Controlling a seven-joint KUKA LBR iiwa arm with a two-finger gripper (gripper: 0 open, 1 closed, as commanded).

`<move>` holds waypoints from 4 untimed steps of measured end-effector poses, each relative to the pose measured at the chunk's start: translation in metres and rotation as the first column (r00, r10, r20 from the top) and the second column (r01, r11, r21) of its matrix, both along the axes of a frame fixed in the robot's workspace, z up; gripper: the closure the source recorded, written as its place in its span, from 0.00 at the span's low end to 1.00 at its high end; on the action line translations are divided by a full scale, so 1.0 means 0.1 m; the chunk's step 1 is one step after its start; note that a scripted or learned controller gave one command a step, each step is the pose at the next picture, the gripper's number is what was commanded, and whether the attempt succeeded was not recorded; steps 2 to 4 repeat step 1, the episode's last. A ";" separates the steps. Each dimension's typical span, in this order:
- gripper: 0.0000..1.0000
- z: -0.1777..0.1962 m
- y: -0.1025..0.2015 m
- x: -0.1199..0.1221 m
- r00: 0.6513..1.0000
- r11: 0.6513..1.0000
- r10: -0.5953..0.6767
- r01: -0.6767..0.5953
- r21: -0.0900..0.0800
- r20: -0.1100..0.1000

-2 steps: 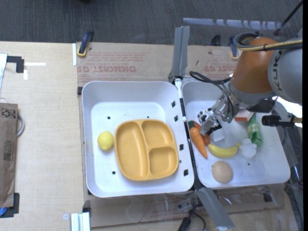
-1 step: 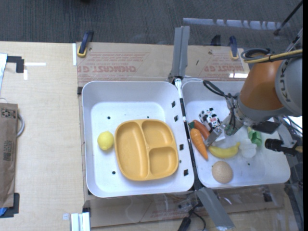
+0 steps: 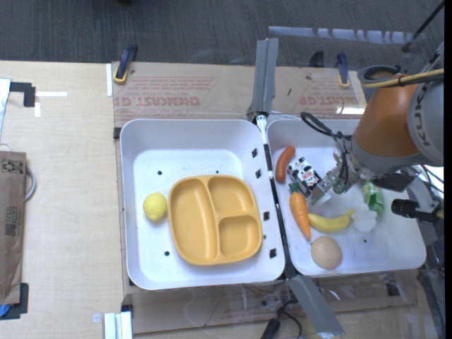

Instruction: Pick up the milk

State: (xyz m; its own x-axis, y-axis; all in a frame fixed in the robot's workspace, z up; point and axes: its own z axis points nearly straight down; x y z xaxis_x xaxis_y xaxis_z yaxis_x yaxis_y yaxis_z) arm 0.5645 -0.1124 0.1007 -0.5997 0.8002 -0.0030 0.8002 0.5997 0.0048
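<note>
The milk [image 3: 303,174] is a small carton with black and white cow patches, lying in the upper left part of the right bin [image 3: 395,256]. My gripper [image 3: 326,186] is low in that bin, right against the carton's lower right side. The grey arm with its orange band [image 3: 385,122] reaches in from the right and hides the bin's upper right part.
Around the milk lie a red sausage [image 3: 284,162], a carrot [image 3: 300,215], a banana [image 3: 330,222], a brown egg [image 3: 326,252] and a green bottle [image 3: 373,198]. The left bin [image 3: 141,154] holds a yellow divided plate [image 3: 215,219] and a lemon [image 3: 155,206].
</note>
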 end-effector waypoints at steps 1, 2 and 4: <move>1.00 0.88 0.50 0.07 0.890 0.890 -0.456 0.456 -0.004 -0.009; 1.00 0.88 0.50 0.07 0.890 0.890 -0.456 0.456 -0.004 -0.009; 1.00 0.88 0.50 0.07 0.890 0.890 -0.456 0.456 -0.004 -0.009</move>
